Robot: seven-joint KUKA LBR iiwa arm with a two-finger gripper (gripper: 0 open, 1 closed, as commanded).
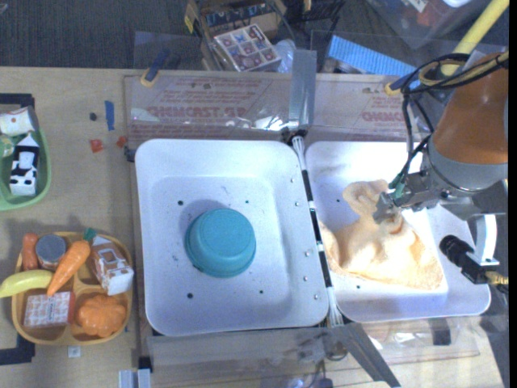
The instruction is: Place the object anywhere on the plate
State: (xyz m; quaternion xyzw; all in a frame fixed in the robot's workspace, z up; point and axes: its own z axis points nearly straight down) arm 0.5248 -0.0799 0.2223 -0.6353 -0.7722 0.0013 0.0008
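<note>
End effector of the grey arm sits low in the right white bin, its fingers pinched on a raised fold of the crumpled pale yellow cloth lying there. Left white bin holds an upturned round teal plastic plate, well apart from the cloth.

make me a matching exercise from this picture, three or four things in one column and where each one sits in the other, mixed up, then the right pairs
Things:
1. blue bowl
2. yellow cloth
3. toy carrot
4. gripper

Places:
A. on the tray of toy food at the bench's left edge
B. in the left bin
C. over the cloth in the right bin
D. spread on the floor of the right bin

Pairs: 1-B, 2-D, 3-A, 4-C
</note>
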